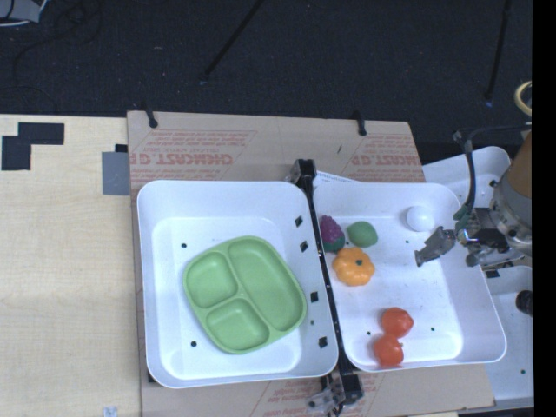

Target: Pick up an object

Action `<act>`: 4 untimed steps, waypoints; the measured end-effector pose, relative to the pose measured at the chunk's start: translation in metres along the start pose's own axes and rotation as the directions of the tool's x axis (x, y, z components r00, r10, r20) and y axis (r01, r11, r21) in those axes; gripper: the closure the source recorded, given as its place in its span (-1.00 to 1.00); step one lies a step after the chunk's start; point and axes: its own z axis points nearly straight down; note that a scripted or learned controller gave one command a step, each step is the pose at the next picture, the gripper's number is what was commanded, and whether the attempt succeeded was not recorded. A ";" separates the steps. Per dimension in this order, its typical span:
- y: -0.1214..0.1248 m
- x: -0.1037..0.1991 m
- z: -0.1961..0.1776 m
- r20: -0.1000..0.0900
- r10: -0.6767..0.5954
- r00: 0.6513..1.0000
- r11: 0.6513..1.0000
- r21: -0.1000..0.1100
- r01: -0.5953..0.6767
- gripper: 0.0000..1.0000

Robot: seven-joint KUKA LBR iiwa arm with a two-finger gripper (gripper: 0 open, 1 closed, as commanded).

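The pincer (pixel 432 252) hangs over the right bin (pixel 482 337), its state not discernible, nearest the white ball (pixel 419 218); it would do best to centre over that ball before descending; the orange pumpkin (pixel 354 267) lies farther left.

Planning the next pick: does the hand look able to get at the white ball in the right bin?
Probably yes. The white ball lies alone near the right bin's far right corner, close to the hand, with bare floor between them and nothing on top.
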 end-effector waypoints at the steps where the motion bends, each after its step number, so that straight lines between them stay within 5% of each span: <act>1: 0.002 0.000 -0.005 0.002 -0.002 1.000 1.000 -0.011 0.002 -1.00; 4: -0.007 -0.008 0.136 -0.001 -0.001 1.000 1.000 -0.004 0.001 -1.00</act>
